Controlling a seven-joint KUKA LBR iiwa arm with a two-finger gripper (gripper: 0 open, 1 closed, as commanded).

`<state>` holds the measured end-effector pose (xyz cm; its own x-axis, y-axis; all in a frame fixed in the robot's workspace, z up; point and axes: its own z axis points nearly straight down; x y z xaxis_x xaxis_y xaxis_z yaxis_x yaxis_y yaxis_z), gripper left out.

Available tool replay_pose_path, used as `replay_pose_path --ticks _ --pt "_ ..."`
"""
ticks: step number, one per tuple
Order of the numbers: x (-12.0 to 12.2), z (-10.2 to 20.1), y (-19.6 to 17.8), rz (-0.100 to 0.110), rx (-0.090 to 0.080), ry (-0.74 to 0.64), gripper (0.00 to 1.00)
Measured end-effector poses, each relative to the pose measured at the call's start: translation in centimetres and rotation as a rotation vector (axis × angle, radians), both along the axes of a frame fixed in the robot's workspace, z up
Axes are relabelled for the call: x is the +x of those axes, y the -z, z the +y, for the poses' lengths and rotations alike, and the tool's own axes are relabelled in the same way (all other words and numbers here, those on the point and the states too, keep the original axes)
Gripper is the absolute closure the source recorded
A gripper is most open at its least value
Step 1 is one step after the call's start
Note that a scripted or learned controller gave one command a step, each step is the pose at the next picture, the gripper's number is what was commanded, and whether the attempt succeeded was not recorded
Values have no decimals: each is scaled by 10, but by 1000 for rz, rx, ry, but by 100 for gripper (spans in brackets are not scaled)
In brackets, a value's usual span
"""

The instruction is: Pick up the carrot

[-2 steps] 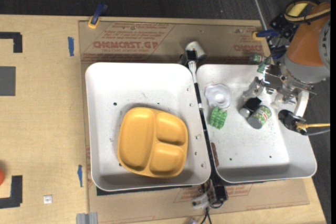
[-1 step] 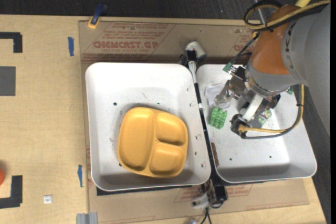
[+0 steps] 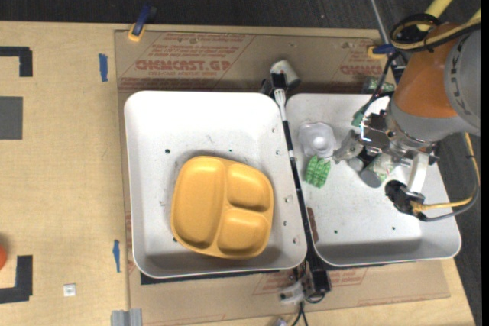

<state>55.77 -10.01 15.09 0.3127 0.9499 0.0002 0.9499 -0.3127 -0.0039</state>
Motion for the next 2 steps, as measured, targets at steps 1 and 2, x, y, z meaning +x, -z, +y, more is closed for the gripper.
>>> replay_pose_path --ticks 1,2 --pt "1 0 -10 -2 0 1 100" --pt "-58 -7 -57 0 0 112 100"
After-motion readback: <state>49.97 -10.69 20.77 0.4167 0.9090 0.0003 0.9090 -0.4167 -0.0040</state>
